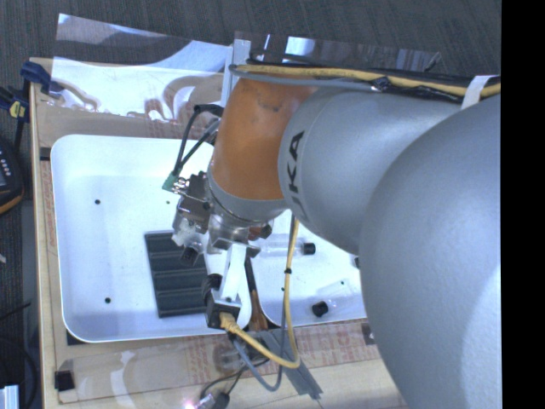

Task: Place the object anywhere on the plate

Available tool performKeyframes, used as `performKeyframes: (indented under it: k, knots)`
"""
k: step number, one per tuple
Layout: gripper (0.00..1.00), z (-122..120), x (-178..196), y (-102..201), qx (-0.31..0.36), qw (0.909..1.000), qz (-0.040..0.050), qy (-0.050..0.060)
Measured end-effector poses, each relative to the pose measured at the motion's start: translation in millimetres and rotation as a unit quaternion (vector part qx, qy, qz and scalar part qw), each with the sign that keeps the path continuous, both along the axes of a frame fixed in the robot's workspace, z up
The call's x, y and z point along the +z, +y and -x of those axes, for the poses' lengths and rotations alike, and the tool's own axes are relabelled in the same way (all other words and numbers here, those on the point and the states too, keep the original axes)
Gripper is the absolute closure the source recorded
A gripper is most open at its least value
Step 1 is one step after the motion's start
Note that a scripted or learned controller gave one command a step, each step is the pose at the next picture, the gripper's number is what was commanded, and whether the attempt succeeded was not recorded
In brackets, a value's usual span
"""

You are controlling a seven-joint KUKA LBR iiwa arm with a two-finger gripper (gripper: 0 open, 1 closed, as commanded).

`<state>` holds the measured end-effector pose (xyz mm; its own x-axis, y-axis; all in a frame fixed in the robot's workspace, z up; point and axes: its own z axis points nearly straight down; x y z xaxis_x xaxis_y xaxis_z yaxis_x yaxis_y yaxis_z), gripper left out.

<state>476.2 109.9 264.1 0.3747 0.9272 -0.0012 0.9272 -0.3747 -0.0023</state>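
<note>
1. The arm (409,228), grey with an orange band (255,143), reaches in from the right. It covers most of the right bin (334,273) and comes down over the seam between the two bins.

2. The left bin (102,245) is white and shallow. Most of its floor is bare apart from the item below.

3. A dark ribbed slab (170,281) lies flat on the left bin's floor, toward the near rim and the bin's right side. Its right edge runs under the wrist assembly. It is the only sizeable loose item on view, so I take it to be the task's thing. Whether it is the object to be carried or the surface that serves as the plate cannot be settled from this view.

4. The gripper (204,247) hangs just over the slab's upper right corner, low and close to it. The wrist hardware hides its business end, so I cannot tell whether the claw is open, closed or gripping anything. Contact with the slab cannot be confirmed either.

5. Two small black pieces (319,308) rest on the exposed strip of the right bin, well apart from the slab. They are too small to identify.

Assessment: the step in hand looks like a descent at the slab, either to grasp it or to release onto it. The task is not visibly complete.

Next move: the claw's state must be confirmed first. A pick calls for a closure across the slab's narrow width and a straight lift. The slab is flat and low, so a slip is a real risk.
</note>
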Motion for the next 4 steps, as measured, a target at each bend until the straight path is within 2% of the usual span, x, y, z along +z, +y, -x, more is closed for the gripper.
performKeyframes:
  k: [1, 2, 3, 4]
  knots:
    - [1.0, -37.2, -35.7, 62.0, -0.244, 0.9697, 0.0014, 0.002]
    - [1.0, -93.5, -52.4, 23.8, -0.265, 0.9641, 0.0009, 0.002]
    - [1.0, -48.6, -74.4, -48.9, -0.288, 0.9577, 0.0013, 0.003]
    - [1.0, -116.1, -101.4, -6.0, -0.46, 0.8882, 0.0011, 0.0]
